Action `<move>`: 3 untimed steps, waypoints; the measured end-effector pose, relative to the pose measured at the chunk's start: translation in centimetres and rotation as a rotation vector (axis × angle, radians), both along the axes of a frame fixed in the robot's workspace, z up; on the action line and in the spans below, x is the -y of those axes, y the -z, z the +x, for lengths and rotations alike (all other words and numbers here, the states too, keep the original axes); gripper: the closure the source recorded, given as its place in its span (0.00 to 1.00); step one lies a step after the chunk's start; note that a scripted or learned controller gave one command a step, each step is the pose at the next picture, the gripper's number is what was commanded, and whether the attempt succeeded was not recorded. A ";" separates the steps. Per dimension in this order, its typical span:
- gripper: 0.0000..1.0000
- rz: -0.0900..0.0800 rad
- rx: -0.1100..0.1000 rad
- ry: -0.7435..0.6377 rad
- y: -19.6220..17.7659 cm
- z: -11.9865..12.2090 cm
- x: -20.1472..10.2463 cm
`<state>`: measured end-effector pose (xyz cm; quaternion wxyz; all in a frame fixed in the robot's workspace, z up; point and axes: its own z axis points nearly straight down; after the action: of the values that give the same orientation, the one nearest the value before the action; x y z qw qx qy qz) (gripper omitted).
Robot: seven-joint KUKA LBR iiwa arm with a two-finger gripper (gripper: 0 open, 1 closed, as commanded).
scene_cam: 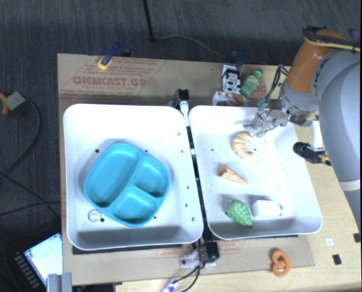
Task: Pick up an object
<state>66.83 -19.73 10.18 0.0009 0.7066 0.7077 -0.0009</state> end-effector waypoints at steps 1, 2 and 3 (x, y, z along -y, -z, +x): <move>1.00 0.000 0.002 0.000 -9.9 0.0 0.2; 1.00 0.000 0.001 0.002 -15.1 -10.5 2.5; 1.00 0.002 -0.001 0.001 -13.1 -12.2 -1.2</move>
<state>54.66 -18.56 23.27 -0.0005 0.7069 0.7073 -0.0007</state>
